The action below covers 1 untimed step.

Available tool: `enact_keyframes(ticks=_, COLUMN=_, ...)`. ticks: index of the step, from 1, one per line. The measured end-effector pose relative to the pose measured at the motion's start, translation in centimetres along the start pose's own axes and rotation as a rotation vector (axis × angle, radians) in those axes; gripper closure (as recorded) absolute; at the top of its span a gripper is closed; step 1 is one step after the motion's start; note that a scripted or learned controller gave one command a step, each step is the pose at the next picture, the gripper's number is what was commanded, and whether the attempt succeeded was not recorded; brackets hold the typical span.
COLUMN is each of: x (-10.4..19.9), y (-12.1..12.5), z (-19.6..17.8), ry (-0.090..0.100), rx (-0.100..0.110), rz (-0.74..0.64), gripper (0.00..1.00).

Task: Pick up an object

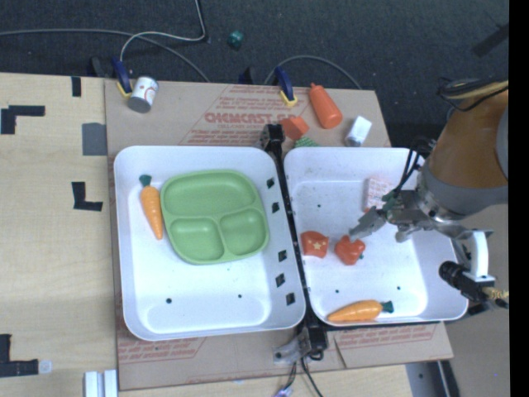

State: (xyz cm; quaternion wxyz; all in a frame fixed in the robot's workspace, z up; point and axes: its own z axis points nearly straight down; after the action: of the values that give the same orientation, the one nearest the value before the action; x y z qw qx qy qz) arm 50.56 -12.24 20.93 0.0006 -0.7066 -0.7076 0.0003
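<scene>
The pincer [370, 224], its opening state indeterminate from this angle, sits just above-right of the red pepper [350, 251], the nearest graspable object.

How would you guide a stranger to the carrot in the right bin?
Find the right bin, where the arm reaches in. Look along its near edge: the carrot lies there on its side, green tip pointing right. Unlike the two red pieces mid-bin, it is long and orange.
</scene>
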Motion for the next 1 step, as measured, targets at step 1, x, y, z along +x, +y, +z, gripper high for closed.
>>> enact_keyframes(ticks=1, x=-0.14, y=2.83, z=7.59, ry=0.001, rx=0.002, rz=0.0, gripper=0.0)
